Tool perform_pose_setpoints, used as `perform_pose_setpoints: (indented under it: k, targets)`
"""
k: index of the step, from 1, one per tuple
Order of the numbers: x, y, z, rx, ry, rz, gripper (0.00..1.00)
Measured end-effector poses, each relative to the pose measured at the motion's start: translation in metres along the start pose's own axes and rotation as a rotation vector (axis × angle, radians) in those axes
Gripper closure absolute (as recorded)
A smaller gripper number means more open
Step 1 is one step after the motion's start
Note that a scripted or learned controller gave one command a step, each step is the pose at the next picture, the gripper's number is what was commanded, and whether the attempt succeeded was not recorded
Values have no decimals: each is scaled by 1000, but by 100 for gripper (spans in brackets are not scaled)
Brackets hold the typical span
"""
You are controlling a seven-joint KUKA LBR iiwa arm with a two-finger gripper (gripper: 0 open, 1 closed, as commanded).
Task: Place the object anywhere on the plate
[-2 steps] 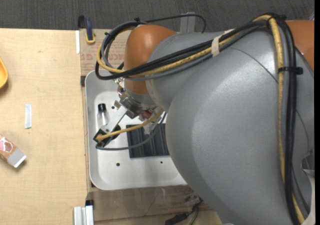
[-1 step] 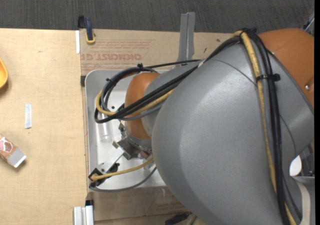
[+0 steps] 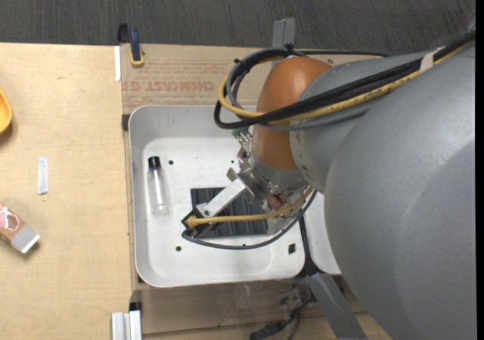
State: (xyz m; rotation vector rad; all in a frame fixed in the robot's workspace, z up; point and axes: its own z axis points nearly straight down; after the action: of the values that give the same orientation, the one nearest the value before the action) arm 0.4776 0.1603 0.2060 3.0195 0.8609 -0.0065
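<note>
A clear tube with a black cap (image 3: 156, 183) lies lengthwise near the left wall of the white bin (image 3: 151, 123), cap end pointing to the back. My grey arm with its orange band reaches in from the right and covers the bin's right half. The gripper (image 3: 253, 183) hangs low over the middle of the bin, to the right of the tube and apart from it. The wrist hides its tips.
On the wooden bench left of the bin lie a small white strip (image 3: 42, 175), a wrapped packet (image 3: 17, 229) and an orange thing (image 3: 4, 113) at the view's edge. A blue clamp (image 3: 133, 44) stands at the back, beside printed cardboard (image 3: 181, 81).
</note>
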Motion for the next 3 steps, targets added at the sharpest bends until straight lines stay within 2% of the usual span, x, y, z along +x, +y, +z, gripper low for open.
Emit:
perform_pose_setpoints:
  k: [1, 2, 3]
  targets:
    - [0, 0, 0, 0, 0, 0, 0]
    - [118, 11, -24, -1, 3, 359, 0]
    - [145, 12, 112, 0, 3, 303, 0]
